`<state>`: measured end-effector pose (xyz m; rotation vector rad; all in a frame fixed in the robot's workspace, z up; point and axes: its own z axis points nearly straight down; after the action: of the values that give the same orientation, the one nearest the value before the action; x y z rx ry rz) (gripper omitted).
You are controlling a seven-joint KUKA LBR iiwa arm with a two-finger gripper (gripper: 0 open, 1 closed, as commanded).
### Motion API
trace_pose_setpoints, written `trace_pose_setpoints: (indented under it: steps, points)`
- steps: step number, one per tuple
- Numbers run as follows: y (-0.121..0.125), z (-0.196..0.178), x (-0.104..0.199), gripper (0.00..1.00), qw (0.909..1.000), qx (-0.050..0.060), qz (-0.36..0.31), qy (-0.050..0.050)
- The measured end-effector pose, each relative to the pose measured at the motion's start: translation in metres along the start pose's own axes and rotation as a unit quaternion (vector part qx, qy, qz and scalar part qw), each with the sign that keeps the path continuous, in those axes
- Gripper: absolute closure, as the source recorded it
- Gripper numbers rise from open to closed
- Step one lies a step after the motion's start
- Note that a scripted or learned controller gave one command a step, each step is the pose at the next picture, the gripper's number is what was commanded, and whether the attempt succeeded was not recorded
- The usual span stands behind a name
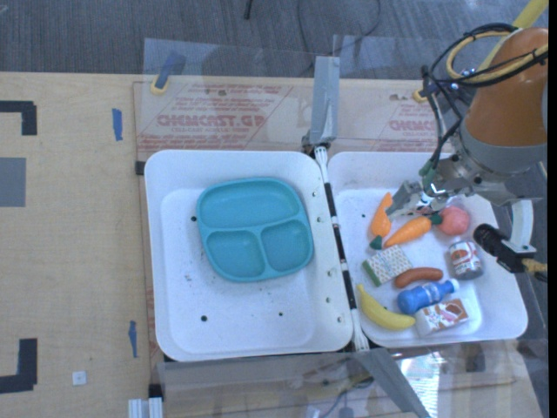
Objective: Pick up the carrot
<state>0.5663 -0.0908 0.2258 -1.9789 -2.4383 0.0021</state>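
The carrot [409, 231] lies slanted in the right bin [513, 316], orange, with its green end pointing lower left. A second orange piece [380, 215] stands just left of it. My gripper [419, 202] hangs right above the carrot's upper end, its fingers spread open with nothing seen between them. The grey wrist and orange band rise to the upper right.
Around the carrot lie a pink fruit [454, 220], a small can [466, 258], a checkered block [387, 265], a sausage [418, 277], a blue bottle [426, 297], a banana [385, 312] and a carton [444, 316]. The left bin [174, 320] holds a teal divided plate [254, 229].
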Motion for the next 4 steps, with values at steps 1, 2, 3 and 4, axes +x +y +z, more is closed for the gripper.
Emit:
trace_pose_setpoints:
  steps: [1, 2, 3, 4]
  points:
    - [0.026, 0.133, -0.02, 0.0, 0.9998, 0.0, -0.019, 0.001]
    - [0.056, 0.043, 0.036, 0.0, 0.9981, 0.0, -0.062, 0.0]
    - [0.008, 0.114, -0.024, 0.0, 0.9957, 0.001, -0.092, 0.001]
    - [0.041, 0.084, -0.051, 0.0, 0.9999, -0.001, -0.015, 0.0]
